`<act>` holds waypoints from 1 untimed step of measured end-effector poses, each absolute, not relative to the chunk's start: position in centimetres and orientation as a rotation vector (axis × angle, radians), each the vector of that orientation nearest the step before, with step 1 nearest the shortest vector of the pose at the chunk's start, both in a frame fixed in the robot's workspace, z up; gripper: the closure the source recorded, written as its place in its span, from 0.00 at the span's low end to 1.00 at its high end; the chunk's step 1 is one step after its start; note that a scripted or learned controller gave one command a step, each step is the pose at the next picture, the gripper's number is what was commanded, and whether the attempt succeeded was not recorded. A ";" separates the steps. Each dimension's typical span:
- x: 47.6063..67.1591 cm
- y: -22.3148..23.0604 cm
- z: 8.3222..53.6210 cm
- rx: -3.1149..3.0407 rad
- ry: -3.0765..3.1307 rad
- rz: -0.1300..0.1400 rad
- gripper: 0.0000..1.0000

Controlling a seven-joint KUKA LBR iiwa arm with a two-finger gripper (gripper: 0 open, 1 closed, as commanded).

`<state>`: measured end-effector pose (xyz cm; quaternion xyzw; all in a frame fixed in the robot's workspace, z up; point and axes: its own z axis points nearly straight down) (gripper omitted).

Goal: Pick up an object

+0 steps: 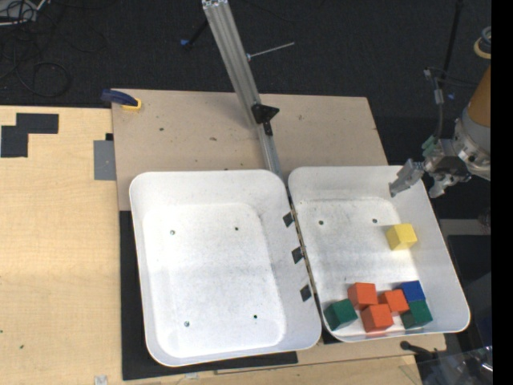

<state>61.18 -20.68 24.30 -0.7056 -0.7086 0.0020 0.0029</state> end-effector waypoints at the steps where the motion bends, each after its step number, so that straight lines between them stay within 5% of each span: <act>1: 60.7 -20.3 19.8 -2.215 -2.218 0.006 0.00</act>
